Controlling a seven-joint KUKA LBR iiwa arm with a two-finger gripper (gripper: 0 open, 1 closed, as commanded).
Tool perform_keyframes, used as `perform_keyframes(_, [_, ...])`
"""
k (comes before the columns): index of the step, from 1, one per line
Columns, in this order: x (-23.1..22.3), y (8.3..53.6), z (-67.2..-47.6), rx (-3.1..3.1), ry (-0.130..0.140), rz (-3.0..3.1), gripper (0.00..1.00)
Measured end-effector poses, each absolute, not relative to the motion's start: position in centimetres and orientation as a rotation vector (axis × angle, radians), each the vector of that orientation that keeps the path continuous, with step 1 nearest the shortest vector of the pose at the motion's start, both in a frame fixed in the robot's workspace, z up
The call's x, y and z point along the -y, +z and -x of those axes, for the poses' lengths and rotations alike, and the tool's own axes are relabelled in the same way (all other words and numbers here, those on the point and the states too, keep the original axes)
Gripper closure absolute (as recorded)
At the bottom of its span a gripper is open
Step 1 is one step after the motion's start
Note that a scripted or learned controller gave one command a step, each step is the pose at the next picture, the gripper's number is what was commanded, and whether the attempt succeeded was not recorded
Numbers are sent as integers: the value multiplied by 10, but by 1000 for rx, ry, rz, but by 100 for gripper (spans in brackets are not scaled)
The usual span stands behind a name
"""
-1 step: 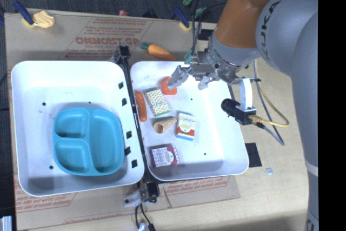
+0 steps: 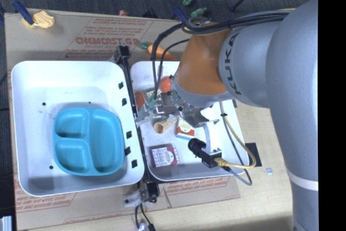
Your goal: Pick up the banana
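My gripper (image 2: pixel 154 107) is low in the right bin (image 2: pixel 238 157), near its left wall, under the orange wrist band. The big grey arm covers much of that bin's floor, so whatever lies beneath it is hidden. Just below the gripper lies a small tan, stubby piece (image 2: pixel 160 127); I cannot tell what it is. An orange-red item (image 2: pixel 165 84) lies behind the gripper and a small orange item (image 2: pixel 139 99) to its left. Nothing is plainly seen in the gripper's grasp.
The left bin (image 2: pixel 27 94) holds a blue divided plate (image 2: pixel 89 140). In the right bin's front lie a dark red packet (image 2: pixel 164 156) and a red-and-white card (image 2: pixel 185 130). An orange carrot-like thing (image 2: pixel 158 52) lies behind the bins on the cardboard.
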State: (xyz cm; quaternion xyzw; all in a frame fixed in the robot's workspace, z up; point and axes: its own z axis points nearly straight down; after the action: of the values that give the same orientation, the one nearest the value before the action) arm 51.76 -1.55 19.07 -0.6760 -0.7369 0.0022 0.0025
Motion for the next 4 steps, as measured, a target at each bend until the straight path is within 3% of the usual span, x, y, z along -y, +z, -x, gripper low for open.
perform_keyframes(1, [-63, 144, -525, 2308, 11, 2154, 0])
perform_keyframes(4, [-70, 135, -528, 2295, 14, 2192, 0])
